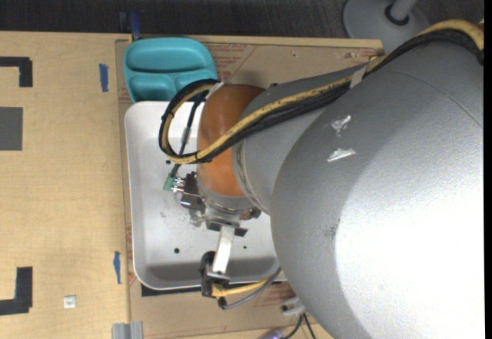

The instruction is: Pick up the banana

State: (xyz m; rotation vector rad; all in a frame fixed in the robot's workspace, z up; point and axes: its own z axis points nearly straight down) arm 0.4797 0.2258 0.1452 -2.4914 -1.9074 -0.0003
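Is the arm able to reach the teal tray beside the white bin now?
Probably yes: the arm extends over the white bin, its orange band lies next to the teal tray, nothing between.

1. Arm (369,176): its grey body runs off the picture at 3 and 6 o'clock.
2. White bin (150,199): its 3 o'clock half lies hidden under the arm.
3. Teal tray (165,68): its 5 o'clock corner is covered by the orange band (219,137).
4. Gripper: fingers hidden below the wrist; state indeterminable.
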